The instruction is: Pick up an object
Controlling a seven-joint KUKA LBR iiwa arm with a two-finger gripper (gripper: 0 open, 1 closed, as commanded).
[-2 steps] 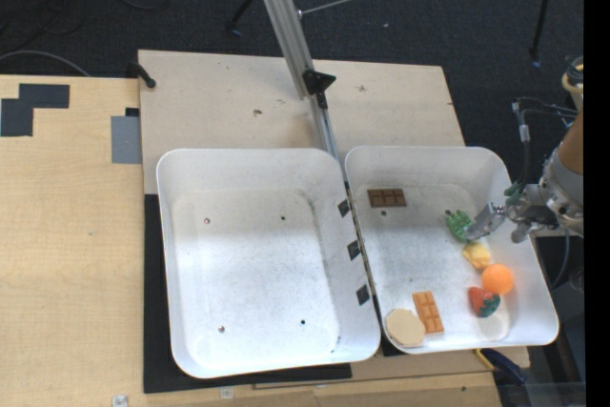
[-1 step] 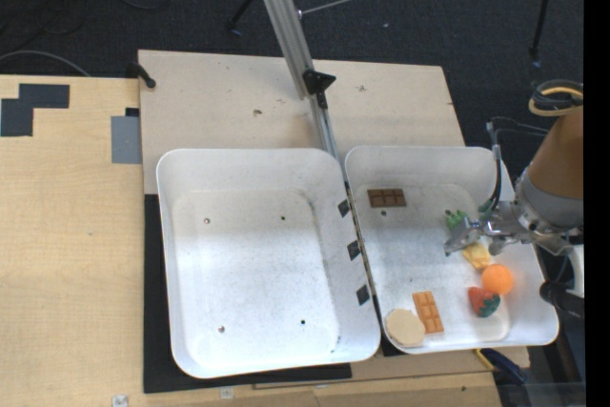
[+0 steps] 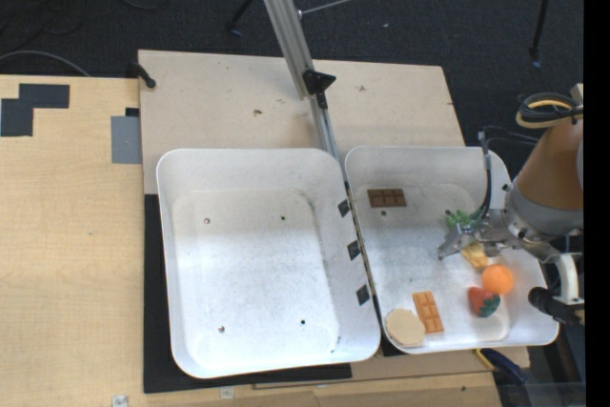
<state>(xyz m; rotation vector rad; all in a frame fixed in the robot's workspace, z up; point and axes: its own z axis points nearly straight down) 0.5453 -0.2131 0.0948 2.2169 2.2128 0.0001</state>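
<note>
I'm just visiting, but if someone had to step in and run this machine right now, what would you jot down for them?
Gripper: low over the right bin, beside a yellow piece; nothing seen held between its fingers.
Right bin also holds: brown chocolate bar, orange ball, red strawberry-like piece, orange waffle block, tan round disc.
Done: nothing lifted yet.
Left: grasp one object and raise it.

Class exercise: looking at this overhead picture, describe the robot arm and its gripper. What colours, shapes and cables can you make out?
The arm is thick and rounded, orange above, grey at the wrist. The gripper is small, thin grey metal with a green part. A dark cable curves along it.
</note>
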